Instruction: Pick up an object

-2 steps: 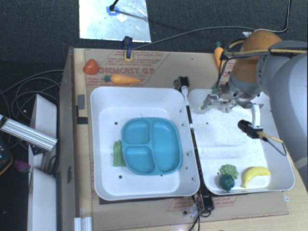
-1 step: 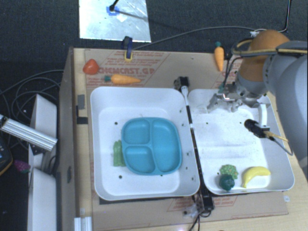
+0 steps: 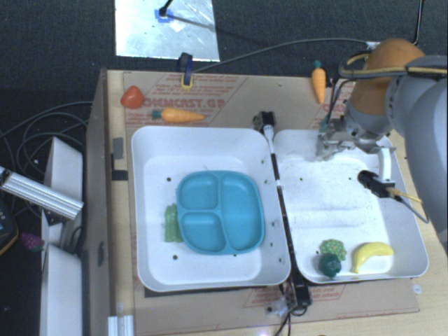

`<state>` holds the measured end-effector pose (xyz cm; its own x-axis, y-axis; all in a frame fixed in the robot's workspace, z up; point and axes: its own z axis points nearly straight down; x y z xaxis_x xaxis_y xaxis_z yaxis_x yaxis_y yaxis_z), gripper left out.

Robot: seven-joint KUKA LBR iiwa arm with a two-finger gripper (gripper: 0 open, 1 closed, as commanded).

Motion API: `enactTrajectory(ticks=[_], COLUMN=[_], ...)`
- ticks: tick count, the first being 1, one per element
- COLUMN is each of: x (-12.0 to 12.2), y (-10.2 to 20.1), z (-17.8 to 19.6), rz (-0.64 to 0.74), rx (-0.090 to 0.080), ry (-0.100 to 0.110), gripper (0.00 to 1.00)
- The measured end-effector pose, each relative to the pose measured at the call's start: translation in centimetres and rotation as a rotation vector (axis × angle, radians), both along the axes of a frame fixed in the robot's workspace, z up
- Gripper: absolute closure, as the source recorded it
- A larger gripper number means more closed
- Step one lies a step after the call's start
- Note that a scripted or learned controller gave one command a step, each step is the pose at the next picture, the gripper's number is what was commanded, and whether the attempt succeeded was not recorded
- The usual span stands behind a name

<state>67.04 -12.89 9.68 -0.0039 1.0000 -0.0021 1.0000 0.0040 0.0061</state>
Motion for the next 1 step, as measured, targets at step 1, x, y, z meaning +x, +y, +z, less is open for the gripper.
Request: enactTrajectory(ticks=[1], x=[0.10], y=[-0.02], z=[1.13], rz=[0.002], rx=[-0.001], ry=[-0.003], gripper=[1.00])
